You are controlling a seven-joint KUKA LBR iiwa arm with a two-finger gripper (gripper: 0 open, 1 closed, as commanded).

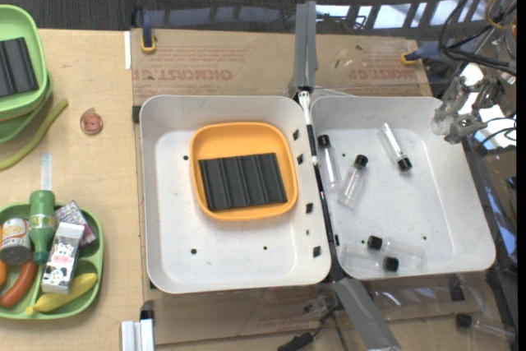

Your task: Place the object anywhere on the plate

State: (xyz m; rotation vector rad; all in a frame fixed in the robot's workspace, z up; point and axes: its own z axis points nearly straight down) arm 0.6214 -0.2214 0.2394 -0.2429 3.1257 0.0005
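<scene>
Clear vials (355, 177) lie scattered in the right bin (460, 201); orange plate (243, 145) sits left. Gripper (457, 117) grip unreadable.

My gripper (457, 117) sits at the right of the frame, a little above mid-height, a pale metallic cluster with its tip angled down and toward the left. Behind it my wrist climbs toward the upper right corner, draped in looping black and yellow cables. I cannot make out how my fingers are set, and the rest of my arm runs out of frame.
</scene>
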